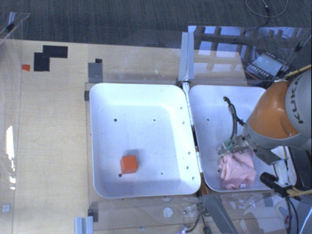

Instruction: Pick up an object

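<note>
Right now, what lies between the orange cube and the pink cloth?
In the camera view, bare bin floor and the two bins' adjoining rims separate the cube from the cloth.

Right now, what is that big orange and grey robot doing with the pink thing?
The robot arm is reaching into the right bin from the side. Its gripper is down right at the top edge of a crumpled pink cloth lying in that bin's near corner. I can't tell if it has actually grabbed the cloth; the cloth looks like it is lying on the bin floor. In the left bin, a small orange block sits by itself, untouched.
</note>
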`<state>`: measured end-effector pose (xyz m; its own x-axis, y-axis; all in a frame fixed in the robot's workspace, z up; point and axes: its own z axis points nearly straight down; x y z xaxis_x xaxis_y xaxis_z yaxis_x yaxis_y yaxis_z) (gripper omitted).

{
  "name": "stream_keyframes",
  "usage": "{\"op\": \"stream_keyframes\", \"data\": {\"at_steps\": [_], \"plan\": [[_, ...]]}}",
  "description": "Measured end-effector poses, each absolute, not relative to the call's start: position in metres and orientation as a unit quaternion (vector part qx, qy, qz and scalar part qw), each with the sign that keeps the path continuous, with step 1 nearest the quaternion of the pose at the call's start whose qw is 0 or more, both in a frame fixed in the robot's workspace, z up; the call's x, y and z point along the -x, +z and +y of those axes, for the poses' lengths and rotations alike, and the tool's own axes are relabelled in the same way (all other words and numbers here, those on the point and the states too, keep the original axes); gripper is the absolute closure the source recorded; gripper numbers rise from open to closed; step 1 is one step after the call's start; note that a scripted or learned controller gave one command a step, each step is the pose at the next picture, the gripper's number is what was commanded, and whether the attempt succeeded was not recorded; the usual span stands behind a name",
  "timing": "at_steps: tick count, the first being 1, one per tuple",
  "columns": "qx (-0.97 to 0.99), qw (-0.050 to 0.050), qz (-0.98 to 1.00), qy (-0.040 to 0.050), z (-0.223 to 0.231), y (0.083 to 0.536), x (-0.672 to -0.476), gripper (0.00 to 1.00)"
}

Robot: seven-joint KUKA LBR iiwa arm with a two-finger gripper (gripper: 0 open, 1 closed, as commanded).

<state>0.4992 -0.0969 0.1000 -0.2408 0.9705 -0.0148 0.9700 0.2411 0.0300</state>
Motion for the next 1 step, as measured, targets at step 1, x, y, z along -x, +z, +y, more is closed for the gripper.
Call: {"op": "stream_keyframes", "data": {"at_steps": [1], "plan": [[-0.72, 0.001, 0.694, 0.0005, -0.0686, 0.1822, -0.5526, 1.0]]}}
